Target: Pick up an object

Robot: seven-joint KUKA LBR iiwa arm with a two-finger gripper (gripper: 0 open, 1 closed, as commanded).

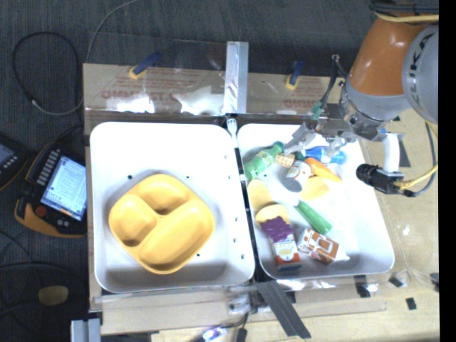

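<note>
Arm's parked over the back of the right bin (381,251), lots of clutter under it.

From my screen the gripper (308,135) sits above the green bottle (261,159) and an orange piece (318,168); honestly can't tell what the claw is doing. Nearer the front I see a green stick (314,217), a purple packet (276,229) and a small carton (318,246). Left bin (107,262) has a yellow divided tray (161,221).

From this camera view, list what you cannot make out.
- Gripper: its fingers blur into the clutter below, so open or shut is unclear, as is any contact with the items.
- Blue item: partly hidden by the gripper; kind unclear.
- Box labels: print too small to read.
- Arm: cut off by the top and right edges.
- Handheld screen, left of the left bin: text too small.
</note>
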